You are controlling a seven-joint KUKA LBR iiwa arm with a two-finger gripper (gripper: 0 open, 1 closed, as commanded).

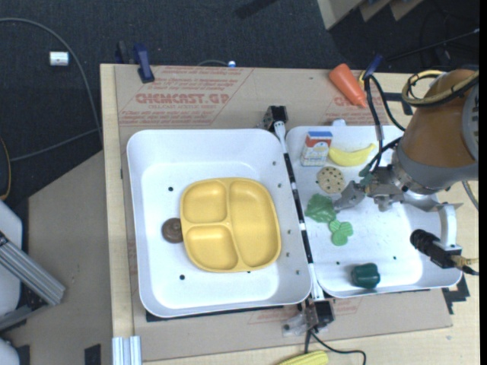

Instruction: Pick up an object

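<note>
Near edge of my right bin (396,280): one dark green cup (365,275), lying free. Behind it, a green leafy toy (329,217) on the bin floor. My gripper (352,196) hovers just right of the leaves, above a round tan cookie (329,178); jaw state I cannot tell. Farther back: a yellow banana (351,155) and a small white carton (316,147). Left bin (152,166): a yellow divided plate (229,224), with a brown disc (172,230) touching its left rim.
</note>
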